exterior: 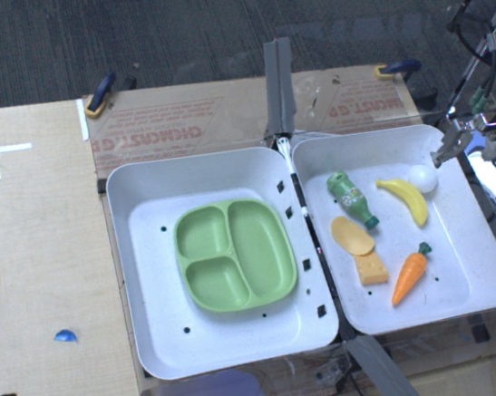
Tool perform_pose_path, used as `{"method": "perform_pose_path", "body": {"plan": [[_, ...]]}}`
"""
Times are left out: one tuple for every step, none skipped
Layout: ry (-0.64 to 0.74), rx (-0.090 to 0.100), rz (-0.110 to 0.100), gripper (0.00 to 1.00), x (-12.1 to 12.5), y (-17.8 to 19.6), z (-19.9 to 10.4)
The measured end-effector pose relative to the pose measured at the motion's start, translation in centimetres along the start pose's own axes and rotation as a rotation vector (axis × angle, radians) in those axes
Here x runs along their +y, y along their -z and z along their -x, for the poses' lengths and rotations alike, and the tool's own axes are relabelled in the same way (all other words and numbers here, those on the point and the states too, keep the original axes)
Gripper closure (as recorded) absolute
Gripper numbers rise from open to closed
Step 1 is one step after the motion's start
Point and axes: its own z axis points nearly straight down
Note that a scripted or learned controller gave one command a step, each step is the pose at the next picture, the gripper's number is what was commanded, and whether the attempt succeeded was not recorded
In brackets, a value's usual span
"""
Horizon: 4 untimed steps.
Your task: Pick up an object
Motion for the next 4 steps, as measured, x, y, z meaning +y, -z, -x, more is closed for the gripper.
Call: {"method": "perform_pose_path", "body": {"plan": [[0.059,-0.001,0.001,0.0,7.2,-9.6,0.5],[0.163,-0.006,0.023,0.0,6.5,-18.0,1.6],[0.185,0.0,0.003,0.0,2.3,-19.1,-2.0],[0.181,0.0,0.002,1.0,2.2,-18.4,-1.8]]}}
